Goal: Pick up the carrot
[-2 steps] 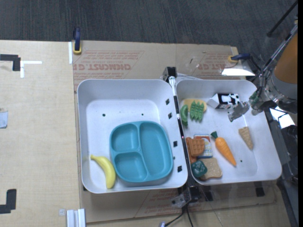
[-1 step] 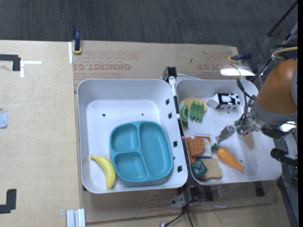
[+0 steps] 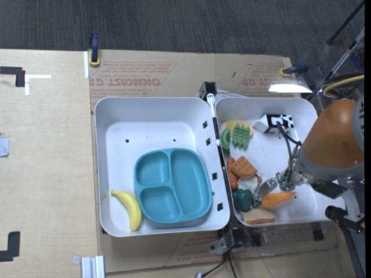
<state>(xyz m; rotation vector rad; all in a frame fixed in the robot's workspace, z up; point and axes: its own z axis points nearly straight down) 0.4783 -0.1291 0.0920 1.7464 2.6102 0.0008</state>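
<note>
The bench [image 3: 46,155] is pale wood, and its bare part lies far to the view's left of the gripper [image 3: 268,185]. A brown cardboard sheet [image 3: 133,77] lies flat on it, passing beneath the gripper. Two white bins stand on the sheet, touching side by side: the right bin [image 3: 261,100] directly under the gripper, the left bin [image 3: 116,114] just beyond it toward the view's left. A blue-and-yellow clamp [image 3: 94,50] grips the sheet's far edge, well away from the gripper; a second clamp [image 3: 294,70] sits nearer, straight beyond it.
</note>
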